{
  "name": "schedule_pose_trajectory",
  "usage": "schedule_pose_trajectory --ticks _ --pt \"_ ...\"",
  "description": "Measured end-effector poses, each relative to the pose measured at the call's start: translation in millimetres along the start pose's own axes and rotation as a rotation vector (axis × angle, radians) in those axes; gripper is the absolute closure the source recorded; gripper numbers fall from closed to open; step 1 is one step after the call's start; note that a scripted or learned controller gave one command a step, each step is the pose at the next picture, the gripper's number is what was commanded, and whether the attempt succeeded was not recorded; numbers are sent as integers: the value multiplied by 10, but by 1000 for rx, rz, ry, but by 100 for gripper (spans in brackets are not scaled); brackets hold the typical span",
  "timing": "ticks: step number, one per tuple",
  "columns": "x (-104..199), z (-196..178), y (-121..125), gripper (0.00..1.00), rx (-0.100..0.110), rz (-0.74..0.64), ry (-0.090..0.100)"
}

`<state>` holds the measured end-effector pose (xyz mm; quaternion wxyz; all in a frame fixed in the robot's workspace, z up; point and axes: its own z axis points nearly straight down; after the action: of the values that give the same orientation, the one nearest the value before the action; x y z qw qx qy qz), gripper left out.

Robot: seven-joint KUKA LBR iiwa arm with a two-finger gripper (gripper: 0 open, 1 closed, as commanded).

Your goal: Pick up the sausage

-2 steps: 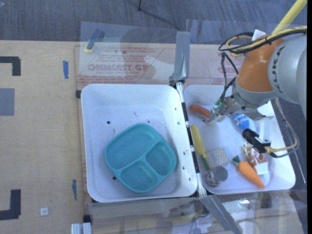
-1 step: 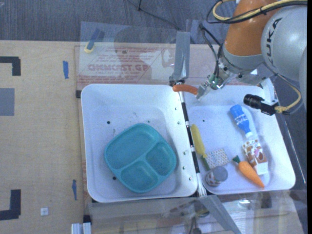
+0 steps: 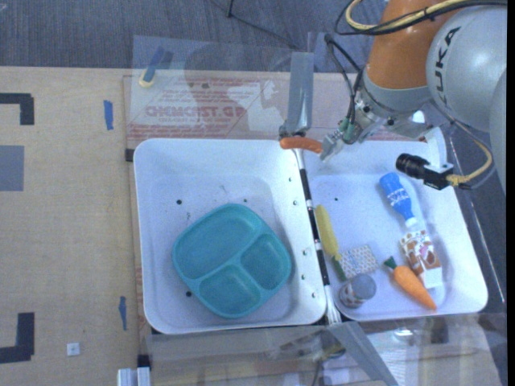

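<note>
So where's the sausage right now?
In the camera view, the sausage sits at the top where the two bins meet, on the back rim of the left bin, just left of the hand.

Plastic on a wooden bench
Smooth matt white bins [image 3: 153, 215]; teal plastic plate [image 3: 232, 260]; pale wood-look bench [image 3: 64, 240] at nine o'clock.

Single fixed camera, mounted above the bench, looking down at a slant. Both white bins sit in frame — left bin [image 3: 153, 240] and right bin [image 3: 471, 272] side by side, slightly right of centre. Moderate stand-off: bench top [image 3: 64, 240] shows at left, grey floor [image 3: 96, 6] along the top edge. The arm [image 3: 475, 63] enters from upper right — nearest the lens.
</note>
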<state>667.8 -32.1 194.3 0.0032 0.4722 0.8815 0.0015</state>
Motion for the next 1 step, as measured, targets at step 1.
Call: schedule_pose_trajectory --ticks 1 --pt "380 -294 257 100 -1 -198 0"
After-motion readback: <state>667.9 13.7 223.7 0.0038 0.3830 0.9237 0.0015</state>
